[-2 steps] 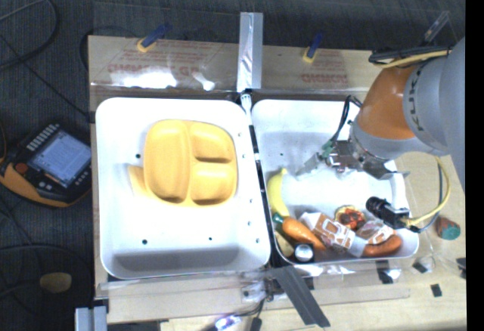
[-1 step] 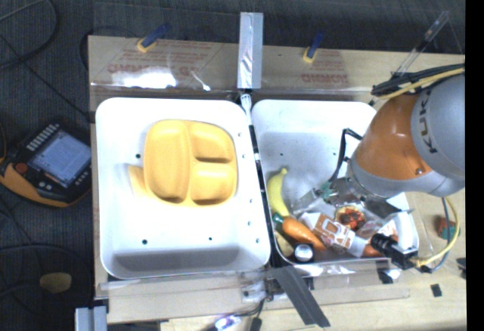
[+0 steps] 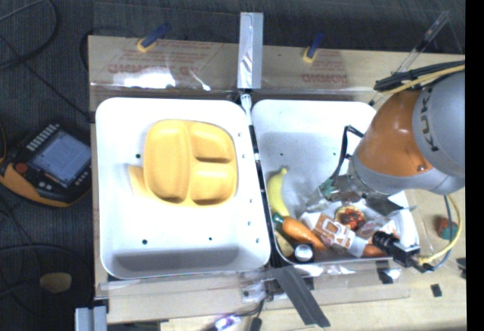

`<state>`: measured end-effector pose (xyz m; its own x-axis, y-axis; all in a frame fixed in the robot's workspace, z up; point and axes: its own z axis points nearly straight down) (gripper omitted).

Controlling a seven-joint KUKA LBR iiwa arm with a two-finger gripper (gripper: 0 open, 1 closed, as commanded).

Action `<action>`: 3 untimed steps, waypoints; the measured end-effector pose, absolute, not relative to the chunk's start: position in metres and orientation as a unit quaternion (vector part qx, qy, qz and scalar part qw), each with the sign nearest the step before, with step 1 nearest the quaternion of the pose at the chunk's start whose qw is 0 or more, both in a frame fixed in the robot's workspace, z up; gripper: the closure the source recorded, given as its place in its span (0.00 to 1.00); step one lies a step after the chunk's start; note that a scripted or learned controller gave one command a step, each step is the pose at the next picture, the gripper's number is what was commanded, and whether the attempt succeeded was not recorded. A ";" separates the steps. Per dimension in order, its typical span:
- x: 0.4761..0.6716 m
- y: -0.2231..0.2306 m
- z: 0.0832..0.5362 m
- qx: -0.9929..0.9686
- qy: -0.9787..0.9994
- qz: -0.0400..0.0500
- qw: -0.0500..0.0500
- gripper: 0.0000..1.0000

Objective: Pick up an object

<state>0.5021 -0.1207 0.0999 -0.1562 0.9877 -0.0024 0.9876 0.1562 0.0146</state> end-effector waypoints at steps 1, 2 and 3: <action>0.548 -0.036 0.183 0.761 0.648 -0.002 -0.001 1.00; 0.578 -0.076 0.283 0.761 0.649 -0.002 0.001 1.00; 0.612 -0.094 0.199 0.608 0.794 -0.001 0.000 1.00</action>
